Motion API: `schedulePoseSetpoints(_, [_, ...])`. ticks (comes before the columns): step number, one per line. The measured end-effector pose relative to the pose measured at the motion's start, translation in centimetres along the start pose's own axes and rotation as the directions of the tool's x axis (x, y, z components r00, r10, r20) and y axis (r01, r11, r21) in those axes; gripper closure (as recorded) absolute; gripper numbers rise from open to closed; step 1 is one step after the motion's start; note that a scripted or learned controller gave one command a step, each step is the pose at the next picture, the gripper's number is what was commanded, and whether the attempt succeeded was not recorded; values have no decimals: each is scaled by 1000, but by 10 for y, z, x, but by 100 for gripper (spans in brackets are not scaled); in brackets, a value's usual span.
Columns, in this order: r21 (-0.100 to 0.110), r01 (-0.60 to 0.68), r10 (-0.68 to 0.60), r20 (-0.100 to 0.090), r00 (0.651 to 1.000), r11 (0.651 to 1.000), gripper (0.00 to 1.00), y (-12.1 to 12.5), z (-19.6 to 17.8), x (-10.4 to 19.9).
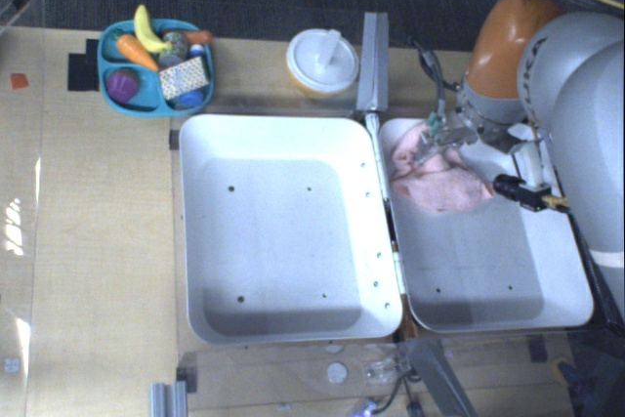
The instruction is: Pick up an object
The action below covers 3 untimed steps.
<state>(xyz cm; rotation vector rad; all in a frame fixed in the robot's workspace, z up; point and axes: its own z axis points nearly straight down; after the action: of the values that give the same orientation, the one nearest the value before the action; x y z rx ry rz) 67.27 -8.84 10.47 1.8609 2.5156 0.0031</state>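
My gripper (pixel 437 134) sits low in the right bin (pixel 508 308), over the far edge of a crumpled pink cloth (pixel 439 179) (contact unclear). Left bin (pixel 273 308) alongside. Blue tray (pixel 109 101) of toy food on bench (pixel 88 239).

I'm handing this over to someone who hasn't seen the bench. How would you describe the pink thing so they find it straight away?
Start at the two white bins side by side and take the right bin, the one under the grey arm. In its far left corner lies the pink cloth, crumpled and soft, with the gripper at its upper edge. It is the one coloured thing on the white floor of that bin.
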Motion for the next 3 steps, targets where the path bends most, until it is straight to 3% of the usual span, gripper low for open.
schedulePoseSetpoints(1, [-4, 193, -193, -3, 981, 981, 100, 1, -83, 11])
schedulePoseSetpoints(2, [-4, 310, -310, -3, 951, 951, 100, 3, -83, 12])
schedulePoseSetpoints(3, [-6, 485, -485, 0, 874, 874, 100, 2, -93, 6])
